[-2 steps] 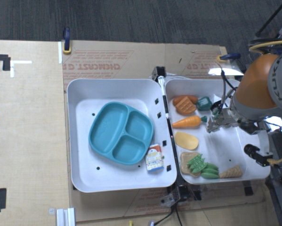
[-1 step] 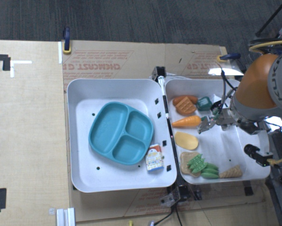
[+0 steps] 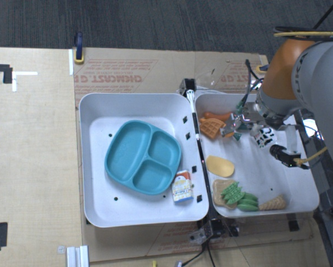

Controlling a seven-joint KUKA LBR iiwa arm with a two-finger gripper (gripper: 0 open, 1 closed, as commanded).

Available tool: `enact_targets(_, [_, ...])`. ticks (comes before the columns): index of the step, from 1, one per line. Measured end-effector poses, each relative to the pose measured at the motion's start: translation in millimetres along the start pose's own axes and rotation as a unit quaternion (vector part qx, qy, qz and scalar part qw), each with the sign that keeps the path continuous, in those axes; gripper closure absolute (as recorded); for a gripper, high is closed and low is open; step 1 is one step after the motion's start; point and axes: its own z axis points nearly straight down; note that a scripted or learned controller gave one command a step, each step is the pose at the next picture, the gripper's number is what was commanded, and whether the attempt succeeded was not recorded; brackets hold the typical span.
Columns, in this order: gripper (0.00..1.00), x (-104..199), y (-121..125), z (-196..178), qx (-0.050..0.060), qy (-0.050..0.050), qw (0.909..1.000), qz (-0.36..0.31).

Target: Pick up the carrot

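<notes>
I have the grey arm with its orange band reaching in over the right-hand shallow white bin (image 3: 299, 202), and the two-finger gripper (image 3: 233, 128) is down low at that bin's far left corner. The slim orange carrot (image 3: 216, 116) lies there along the back, touching the orange waffle-patterned toy piece (image 3: 211, 129) just in front of it. The gripper tip sits at the carrot's right end, but I cannot tell from here how the fingers stand or whether anything is between them — too small and too cluttered.

I judge this as the approach or the closing step, not yet a lift. The next move calls for the tips to straddle the carrot alone, clear of the waffle and the bin wall, then a straight rise.

As for writing: red print on the cardboard sheet (image 3: 116, 75) behind the bins reads upside down and I can't make it out with any confidence. The small white-and-red carton (image 3: 182, 187) in the left white bin (image 3: 94, 154), touching the blue three-section plastic plate (image 3: 143, 157), carries a label — illegible.
</notes>
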Motion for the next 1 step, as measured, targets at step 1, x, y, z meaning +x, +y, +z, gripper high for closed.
enact_targets(1, [0.00,2.6,37.9,15.0,0.009,-0.001,0.9950,0.099])
